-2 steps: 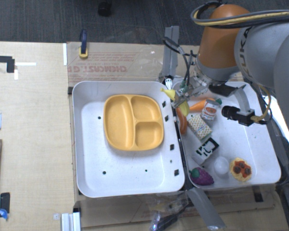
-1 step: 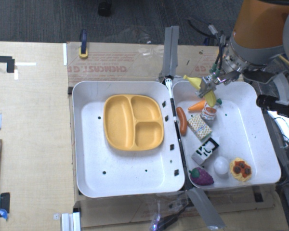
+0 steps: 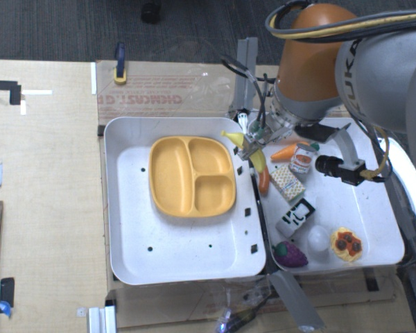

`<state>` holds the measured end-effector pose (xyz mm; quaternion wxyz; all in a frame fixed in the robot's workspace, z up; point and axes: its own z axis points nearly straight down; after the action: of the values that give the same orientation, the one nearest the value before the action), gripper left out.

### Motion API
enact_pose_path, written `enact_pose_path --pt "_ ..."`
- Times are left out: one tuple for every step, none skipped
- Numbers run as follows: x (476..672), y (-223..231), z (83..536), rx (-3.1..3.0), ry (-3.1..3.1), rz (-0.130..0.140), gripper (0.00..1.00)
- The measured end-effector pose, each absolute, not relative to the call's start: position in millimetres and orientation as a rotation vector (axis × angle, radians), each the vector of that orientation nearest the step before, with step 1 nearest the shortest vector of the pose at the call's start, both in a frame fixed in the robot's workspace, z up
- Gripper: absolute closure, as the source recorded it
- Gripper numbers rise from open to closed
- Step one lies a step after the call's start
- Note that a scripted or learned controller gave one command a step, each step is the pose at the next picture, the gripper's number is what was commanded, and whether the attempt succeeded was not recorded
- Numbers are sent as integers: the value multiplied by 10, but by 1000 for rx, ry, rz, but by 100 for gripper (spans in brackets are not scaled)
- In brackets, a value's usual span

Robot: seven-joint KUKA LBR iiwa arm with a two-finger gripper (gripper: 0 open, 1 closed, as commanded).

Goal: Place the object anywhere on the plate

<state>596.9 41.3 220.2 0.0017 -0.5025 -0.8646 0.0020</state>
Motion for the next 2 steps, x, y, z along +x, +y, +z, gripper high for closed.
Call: enact_pose_path --pt "5837 673 1897 -1363 -2826 5 100" --pt "5401 1107 2849 -1187 -2907 4 100"
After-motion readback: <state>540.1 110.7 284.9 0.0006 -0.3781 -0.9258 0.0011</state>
